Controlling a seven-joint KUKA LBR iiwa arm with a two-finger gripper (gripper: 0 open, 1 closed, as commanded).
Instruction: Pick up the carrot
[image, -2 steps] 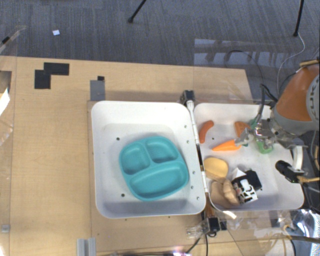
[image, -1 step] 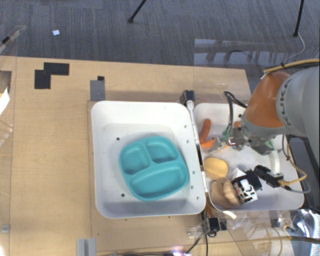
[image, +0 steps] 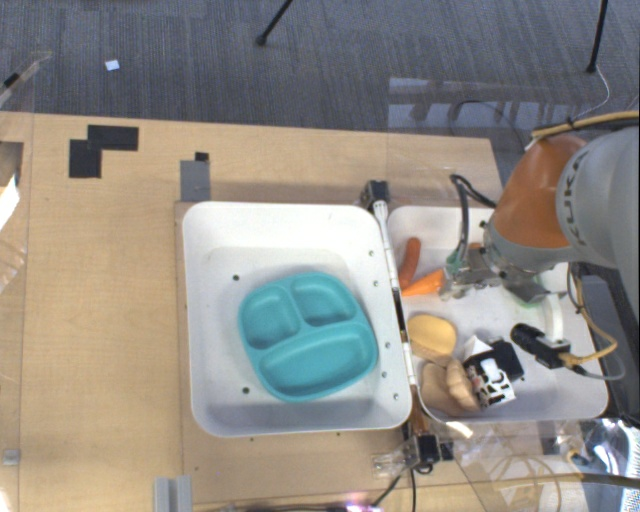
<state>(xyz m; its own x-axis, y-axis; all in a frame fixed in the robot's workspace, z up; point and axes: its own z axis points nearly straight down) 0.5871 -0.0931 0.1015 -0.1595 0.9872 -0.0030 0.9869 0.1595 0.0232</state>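
The carrot (image: 421, 284) is a short orange wedge in the right bin (image: 580, 400), near that bin's left wall. Its thin tip points left toward the divider and its thick end points right. My gripper (image: 456, 276) is low in the right bin, right at the carrot's thick end and touching or overlapping it. The wrist hides the contact. The grey arm with its orange band (image: 535, 200) comes in from the right above the bin.
A reddish sausage-shaped piece (image: 410, 257) lies just behind the carrot. In front of it are a yellow rounded item (image: 432, 335), a beige lump (image: 448, 386) and a black-and-white object (image: 492, 374). The left bin (image: 220, 240) holds a teal divided plate (image: 306, 336).
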